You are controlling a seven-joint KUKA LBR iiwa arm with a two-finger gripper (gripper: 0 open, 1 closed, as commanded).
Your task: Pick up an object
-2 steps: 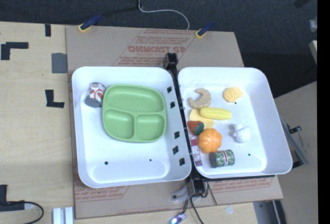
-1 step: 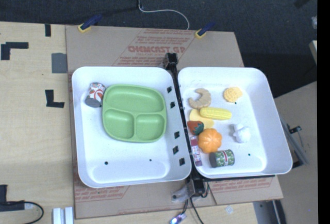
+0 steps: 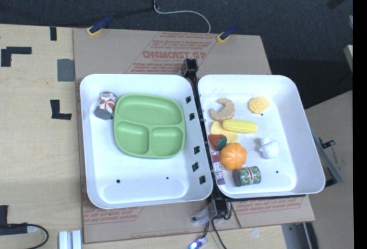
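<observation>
Your readable text is on the cardboard sheet under the bins: red print, seen upside down, too blurred to read surely. The pincer's state you cannot tell. In the right bin lie the objects, crowded toward its left wall: croissant, corn cob, orange, green can, yellow round piece, white lump. The bin's right half is bare. The left bin holds a green divided plate and a small can against its left edge.
</observation>
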